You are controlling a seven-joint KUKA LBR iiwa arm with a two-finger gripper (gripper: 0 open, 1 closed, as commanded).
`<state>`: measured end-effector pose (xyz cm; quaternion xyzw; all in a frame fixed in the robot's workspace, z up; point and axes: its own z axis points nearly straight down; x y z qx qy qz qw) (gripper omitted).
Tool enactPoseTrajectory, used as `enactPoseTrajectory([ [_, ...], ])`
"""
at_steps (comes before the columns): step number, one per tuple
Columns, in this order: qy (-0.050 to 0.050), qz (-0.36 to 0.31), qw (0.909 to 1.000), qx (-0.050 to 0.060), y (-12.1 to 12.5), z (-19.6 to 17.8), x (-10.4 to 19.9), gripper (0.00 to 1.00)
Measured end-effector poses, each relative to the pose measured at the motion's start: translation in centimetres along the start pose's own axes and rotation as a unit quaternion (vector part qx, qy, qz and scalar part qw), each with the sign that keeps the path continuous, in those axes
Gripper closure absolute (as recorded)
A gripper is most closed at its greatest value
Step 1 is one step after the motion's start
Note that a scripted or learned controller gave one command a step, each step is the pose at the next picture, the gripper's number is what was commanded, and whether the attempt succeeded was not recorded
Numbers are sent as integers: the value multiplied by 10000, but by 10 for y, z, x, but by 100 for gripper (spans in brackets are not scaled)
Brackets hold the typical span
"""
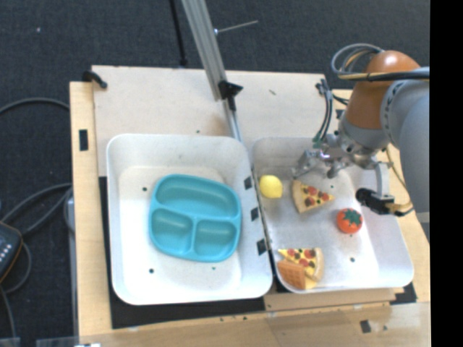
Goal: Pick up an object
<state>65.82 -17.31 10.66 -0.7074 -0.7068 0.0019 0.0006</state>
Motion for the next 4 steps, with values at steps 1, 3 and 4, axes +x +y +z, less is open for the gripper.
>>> enactPoseTrajectory([
  [1,-9,6,10000,-42,2,-16,-1,100],
  [3,-5,-10,10000,-59,2,-136,-3,100],
  [4,13,-33,10000,-27,-18,-147,43,100],
])
